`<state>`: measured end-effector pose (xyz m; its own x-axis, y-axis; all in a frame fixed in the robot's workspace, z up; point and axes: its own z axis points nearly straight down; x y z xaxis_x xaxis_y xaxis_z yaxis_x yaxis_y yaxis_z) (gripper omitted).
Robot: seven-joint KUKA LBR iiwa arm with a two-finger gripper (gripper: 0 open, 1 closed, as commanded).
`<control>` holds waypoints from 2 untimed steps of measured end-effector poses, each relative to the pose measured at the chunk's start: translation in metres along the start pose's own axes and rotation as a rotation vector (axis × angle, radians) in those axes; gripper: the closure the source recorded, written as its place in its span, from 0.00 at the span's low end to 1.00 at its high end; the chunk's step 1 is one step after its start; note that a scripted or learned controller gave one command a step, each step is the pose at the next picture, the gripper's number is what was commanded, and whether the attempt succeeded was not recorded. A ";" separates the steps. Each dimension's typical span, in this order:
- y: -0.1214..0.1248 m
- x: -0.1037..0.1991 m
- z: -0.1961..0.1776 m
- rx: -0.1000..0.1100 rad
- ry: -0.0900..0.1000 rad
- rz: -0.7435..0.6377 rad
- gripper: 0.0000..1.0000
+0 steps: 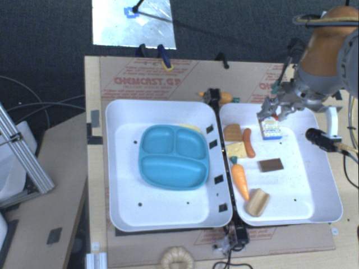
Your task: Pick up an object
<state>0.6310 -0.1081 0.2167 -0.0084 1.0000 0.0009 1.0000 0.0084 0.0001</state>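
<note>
From my screen, dark blue-grey carpet floor (45,32) surrounds the brown cardboard-topped bench (168,74). At twelve o'clock lies a shiny silver square sheet (132,15); at nine, a slanted aluminium rail (22,156).

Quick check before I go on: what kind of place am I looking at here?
Most likely a robot lab test bench: two white bins on printed cardboard, toy food such as a carrot, a blue divided plate, and the end effector over the right bin.

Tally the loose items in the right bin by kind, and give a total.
Toy carrot: 1
Toy sausage: 1
Bread pieces: 2
Cheese slice: 1
Brown flat square: 1
Small printed box: 1
Total: 7
</note>
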 end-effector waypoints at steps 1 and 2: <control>-0.015 0.051 0.008 0.001 0.000 -0.001 1.00; -0.036 0.098 0.000 0.001 0.001 -0.001 1.00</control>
<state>0.5937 -0.0106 0.2168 -0.0092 1.0000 0.0020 1.0000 0.0092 -0.0007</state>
